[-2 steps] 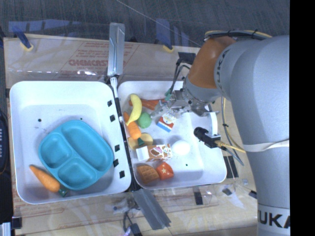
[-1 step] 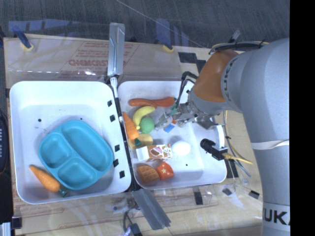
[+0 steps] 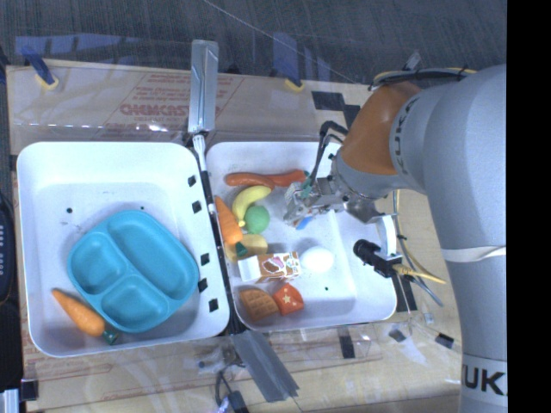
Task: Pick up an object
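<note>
The grey arm [image 3: 465, 188] looms closest, its gripper [image 3: 303, 206] low in the right bin [image 3: 379, 304]; whether it is spread, I cannot tell. At seven o'clock from it sits a green ball [image 3: 256, 219], likely light, smooth, slippery; pinch across its middle.

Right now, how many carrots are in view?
2: one carrot in the left bin, beside the blue tray; another carrot along the right bin's left wall. Others may be hidden.

There are two white bins [image 3: 34, 231], one blue tray [image 3: 133, 269], two carrots [image 3: 79, 312], one banana [image 3: 250, 199], one green fruit [image 3: 256, 219], one egg [image 3: 318, 260], and one carton [image 3: 274, 267].
</note>
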Controlling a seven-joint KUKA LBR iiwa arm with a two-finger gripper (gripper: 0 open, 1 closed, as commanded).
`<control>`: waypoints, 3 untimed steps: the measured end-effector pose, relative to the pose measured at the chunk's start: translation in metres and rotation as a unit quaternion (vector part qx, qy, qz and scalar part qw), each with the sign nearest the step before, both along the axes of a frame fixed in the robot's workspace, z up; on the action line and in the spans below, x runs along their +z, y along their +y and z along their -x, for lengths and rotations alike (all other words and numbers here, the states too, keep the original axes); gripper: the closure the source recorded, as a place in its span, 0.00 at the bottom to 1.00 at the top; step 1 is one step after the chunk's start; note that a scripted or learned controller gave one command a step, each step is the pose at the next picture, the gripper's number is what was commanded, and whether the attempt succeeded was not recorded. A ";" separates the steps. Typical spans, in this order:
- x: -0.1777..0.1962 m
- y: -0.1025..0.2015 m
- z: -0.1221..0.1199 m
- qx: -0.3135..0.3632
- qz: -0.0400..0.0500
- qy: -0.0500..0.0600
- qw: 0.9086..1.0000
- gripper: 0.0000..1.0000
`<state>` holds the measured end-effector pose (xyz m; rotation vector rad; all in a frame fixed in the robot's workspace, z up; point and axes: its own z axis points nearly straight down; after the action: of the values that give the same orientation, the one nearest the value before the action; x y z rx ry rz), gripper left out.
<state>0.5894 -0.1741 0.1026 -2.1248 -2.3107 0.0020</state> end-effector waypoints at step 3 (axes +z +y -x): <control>0.089 0.128 0.003 0.230 -0.001 0.000 0.973 1.00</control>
<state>0.5860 -0.0460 0.1915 -1.5350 -2.7377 0.0013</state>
